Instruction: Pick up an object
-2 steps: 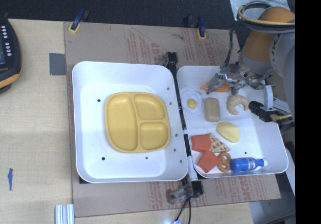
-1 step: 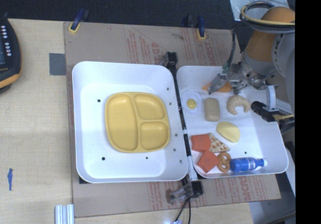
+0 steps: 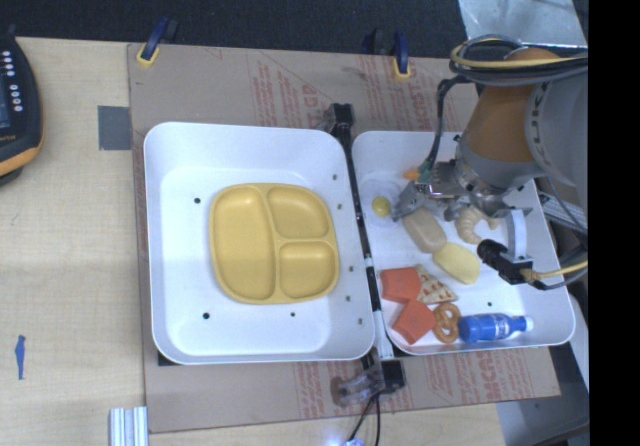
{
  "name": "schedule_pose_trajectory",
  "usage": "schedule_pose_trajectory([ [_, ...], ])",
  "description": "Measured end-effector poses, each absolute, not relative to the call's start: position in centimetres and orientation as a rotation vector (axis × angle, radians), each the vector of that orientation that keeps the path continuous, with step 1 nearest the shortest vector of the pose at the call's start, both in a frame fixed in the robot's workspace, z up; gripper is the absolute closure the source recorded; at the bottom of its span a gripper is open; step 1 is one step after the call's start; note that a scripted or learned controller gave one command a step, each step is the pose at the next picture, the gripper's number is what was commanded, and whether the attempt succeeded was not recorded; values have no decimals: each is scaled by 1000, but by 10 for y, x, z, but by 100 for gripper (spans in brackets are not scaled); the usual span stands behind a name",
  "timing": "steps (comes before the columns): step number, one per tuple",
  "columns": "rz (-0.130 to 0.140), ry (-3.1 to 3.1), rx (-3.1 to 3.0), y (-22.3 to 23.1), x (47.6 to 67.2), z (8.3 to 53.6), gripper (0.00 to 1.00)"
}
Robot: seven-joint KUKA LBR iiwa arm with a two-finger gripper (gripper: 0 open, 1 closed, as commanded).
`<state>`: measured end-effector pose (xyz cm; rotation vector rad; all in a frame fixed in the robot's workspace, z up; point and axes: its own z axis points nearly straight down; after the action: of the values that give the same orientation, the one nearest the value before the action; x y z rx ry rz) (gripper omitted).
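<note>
since items crowd the right bin [image 3: 562, 319] | tool [image 3: 432, 202] low over beige piece [image 3: 425, 230], grip state unclear | risk: nudging yellow piece [image 3: 456, 262] or closing on nothing

It was a robot lab, not a home. A brown board [image 3: 250, 84] was held to a wooden bench [image 3: 70, 264] with blue and yellow clamps [image 3: 153, 41]. Two white bins [image 3: 165, 234] sat on it, with toy food inside one. A big grey and orange robot arm [image 3: 520, 119] reached in. A control pad [image 3: 15, 99] lay at the bench's edge.
</note>
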<state>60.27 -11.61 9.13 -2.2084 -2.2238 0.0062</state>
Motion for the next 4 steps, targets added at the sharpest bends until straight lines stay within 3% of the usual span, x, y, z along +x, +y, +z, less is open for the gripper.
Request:
schedule_pose_trajectory([
  [1, 13, -2217, -2211, -131, 652, 90, 0],
  [2, 7, -2228, -2227, -108, 611, 94, 0],
  [3, 1, -2227, -2217, -122, 639, 93, 0],
  [4, 8, -2222, -2214, -117, 592, 92, 0],
])
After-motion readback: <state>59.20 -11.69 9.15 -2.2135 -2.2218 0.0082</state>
